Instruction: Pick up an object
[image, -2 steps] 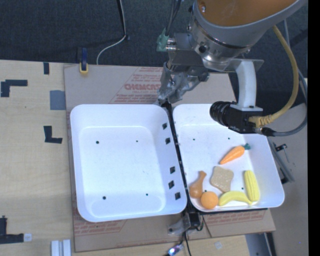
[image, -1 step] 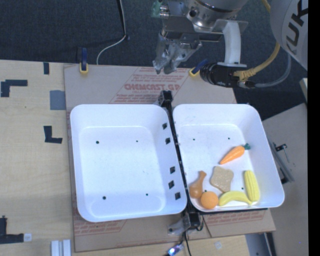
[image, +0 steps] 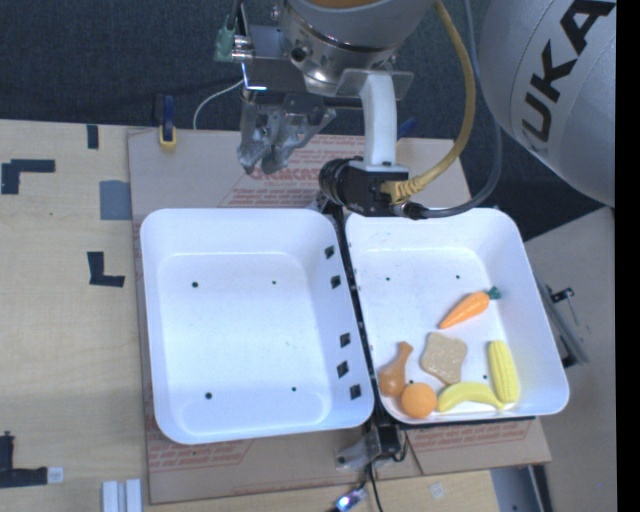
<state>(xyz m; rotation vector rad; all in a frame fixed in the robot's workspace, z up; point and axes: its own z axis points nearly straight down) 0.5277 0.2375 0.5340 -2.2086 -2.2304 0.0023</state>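
Toys are sitting bunched in the right bin's (image: 505, 240) near corner: corn (image: 503, 370), banana (image: 468, 398), carrot (image: 465, 310), bread (image: 443, 356), drumstick (image: 396, 370), orange (image: 418, 401). Pincer (image: 268, 150) is hanging behind the left bin (image: 160, 235), holding nothing, opening unclear. Risk: crowding is inviting a nudge or double grab.

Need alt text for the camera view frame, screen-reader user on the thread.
Overhead view of two shallow white bins side by side: the right bin holds toy food clustered in its near corner, a carrot, bread slice, corn cob, banana, orange and drumstick. The gripper hangs above the bench beyond the left bin.
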